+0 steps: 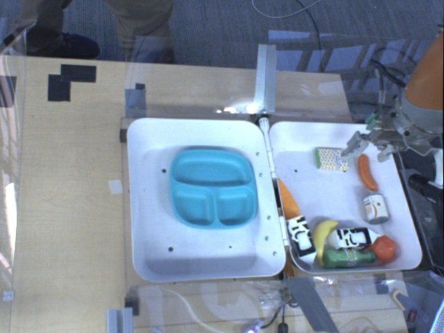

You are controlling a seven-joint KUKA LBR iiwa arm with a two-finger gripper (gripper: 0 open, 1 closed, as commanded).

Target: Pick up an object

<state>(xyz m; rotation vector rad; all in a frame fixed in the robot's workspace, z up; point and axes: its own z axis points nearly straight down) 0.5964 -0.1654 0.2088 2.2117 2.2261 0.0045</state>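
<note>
The gripper (366,139) is hovering over the far right of the right bin (333,186), its fingers standing apart and clamping nothing; just beside one tip is lying a green-and-white packet (331,159), and just below the other a small sausage (367,172); either looks the likeliest pick. To do it well, the arm is needing to centre over one item alone, turn the fingers across its narrow side, and descend straight; the can (375,208) is standing near, and the banana (323,232), green bottle (348,257) and tomato (386,248) are crowding the near edge; the blue tray (212,197) is occupying the left bin (149,186).
</note>
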